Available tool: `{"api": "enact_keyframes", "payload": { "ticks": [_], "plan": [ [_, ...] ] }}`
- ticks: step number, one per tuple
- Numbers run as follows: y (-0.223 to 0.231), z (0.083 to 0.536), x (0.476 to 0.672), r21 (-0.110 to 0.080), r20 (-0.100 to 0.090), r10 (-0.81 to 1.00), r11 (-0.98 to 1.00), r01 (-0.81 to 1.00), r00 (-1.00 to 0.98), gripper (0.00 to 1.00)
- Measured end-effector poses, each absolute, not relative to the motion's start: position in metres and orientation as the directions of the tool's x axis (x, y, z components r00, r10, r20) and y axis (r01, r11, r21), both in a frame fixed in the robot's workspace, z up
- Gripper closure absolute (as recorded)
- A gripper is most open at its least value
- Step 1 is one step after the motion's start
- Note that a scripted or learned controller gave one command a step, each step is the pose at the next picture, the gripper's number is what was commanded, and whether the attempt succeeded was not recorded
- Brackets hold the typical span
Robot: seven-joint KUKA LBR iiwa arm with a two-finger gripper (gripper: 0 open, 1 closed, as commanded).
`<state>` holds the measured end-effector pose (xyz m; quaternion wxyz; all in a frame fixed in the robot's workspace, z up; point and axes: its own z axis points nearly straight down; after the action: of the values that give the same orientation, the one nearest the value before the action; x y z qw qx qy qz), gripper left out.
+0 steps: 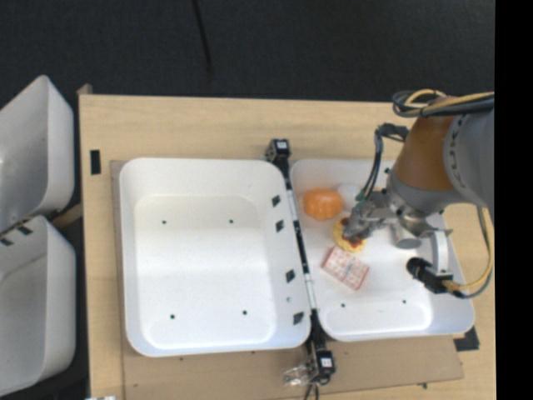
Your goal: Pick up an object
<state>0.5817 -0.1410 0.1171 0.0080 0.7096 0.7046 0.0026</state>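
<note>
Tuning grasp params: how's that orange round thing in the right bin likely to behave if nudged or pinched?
The orange ball-like object looks rounded with no flat side showing, so it probably rolls if pushed. It sits near the divider between the bins, which may stop it on that side. Its smooth curved surface could slip out of a two-finger pinch unless centred. Weight can't be judged.

Light even and fairly bright over the tabletop [208, 127], diffuse, coming from overhead. Left bin [204, 252] nearly blown out: white floor flat, little surface detail, rim edges soft. Right bin [383, 311] the same, with a faint grey shadow under the arm [433, 169]. Shadows weak and short throughout. Background above the tabletop very dark, almost featureless. Overall sharpness low; whole frame slightly soft and grainy, small print on the red-and-white packet [345, 268] unreadable. Orange object [322, 203] saturated, outline blurred. No strong glare spots. Tabletop edges run slightly slanted.
</note>
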Motion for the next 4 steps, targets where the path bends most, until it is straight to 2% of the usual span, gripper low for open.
{"api": "enact_keyframes", "payload": {
  "ticks": [1,2,3,4],
  "plan": [
    [-0.025,0.222,0.589,0.011,0.002,1.0,0.012,1.0,-0.012,1.0],
    [0.002,0.36,0.548,0.01,0.001,1.0,0.006,1.0,-0.006,1.0],
    [-0.013,0.463,0.517,0.011,-0.001,1.0,0.003,1.0,-0.003,1.0],
    [-0.098,0.51,0.488,0.008,-0.003,1.0,-0.005,1.0,0.005,1.0]
  ]
}}
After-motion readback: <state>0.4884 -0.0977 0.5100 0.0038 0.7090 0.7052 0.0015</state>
